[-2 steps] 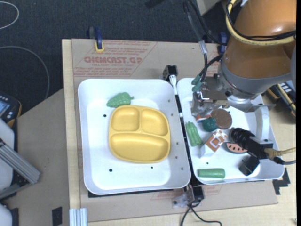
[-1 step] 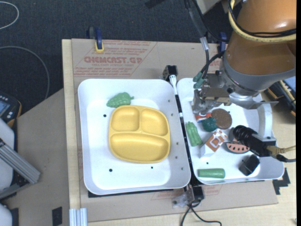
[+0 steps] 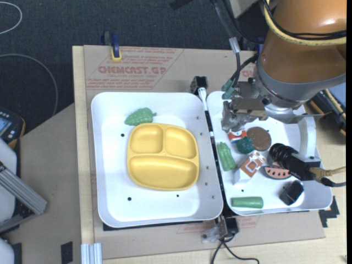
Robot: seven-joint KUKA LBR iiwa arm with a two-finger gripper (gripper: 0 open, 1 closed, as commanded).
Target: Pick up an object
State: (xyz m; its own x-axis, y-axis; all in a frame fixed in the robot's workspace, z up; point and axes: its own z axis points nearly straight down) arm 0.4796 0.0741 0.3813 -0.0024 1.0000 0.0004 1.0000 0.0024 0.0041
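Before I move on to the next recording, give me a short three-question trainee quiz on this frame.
1. True or false: the yellow divided plate lies in the left bin.
2. Multiple choice: the green leafy toy sits (a) on the plate, (b) beside the plate's far left corner, (c) in the right bin.
3. Fill in: the tool hangs over the ___ bin, just above a small teal toy and a brown disc.

Key: 1 true; 2 b; 3 right.
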